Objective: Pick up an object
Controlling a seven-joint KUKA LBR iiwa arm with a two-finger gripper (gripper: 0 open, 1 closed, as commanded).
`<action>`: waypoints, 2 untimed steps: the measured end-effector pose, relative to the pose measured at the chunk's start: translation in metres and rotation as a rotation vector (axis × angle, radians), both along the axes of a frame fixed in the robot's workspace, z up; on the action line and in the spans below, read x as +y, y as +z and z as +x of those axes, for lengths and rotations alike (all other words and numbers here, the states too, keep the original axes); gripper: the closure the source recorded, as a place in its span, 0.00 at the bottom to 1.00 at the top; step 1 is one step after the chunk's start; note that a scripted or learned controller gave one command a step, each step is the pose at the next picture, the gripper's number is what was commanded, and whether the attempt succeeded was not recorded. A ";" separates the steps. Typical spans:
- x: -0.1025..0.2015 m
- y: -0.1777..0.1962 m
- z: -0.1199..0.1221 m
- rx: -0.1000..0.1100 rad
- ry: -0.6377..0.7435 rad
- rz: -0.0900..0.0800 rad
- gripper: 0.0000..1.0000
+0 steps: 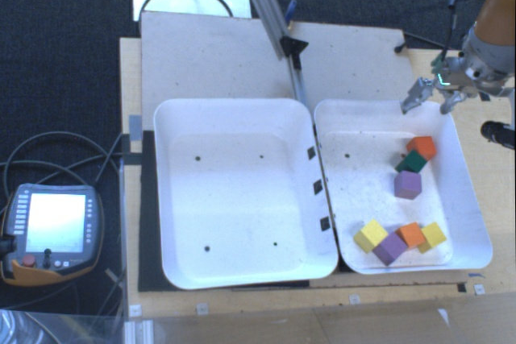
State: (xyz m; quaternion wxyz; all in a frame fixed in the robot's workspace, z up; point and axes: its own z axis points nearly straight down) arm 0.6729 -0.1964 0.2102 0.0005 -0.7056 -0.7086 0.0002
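1. Hovering above the far rim of the right bin [476, 246], the gripper [431, 97] is seen with its jaws spread apart and nothing held between them.
2. No readable writing or brand is made out anywhere.
3. Blocks are found in the right bin: an orange block [422, 147] touching a green block [412, 162], a purple block [407, 184] just below.
4. A teach pendant [50, 234] is placed left of the desk [129, 93].
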 end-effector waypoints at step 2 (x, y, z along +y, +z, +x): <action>-0.004 -0.058 0.004 0.001 0.000 -0.001 0.00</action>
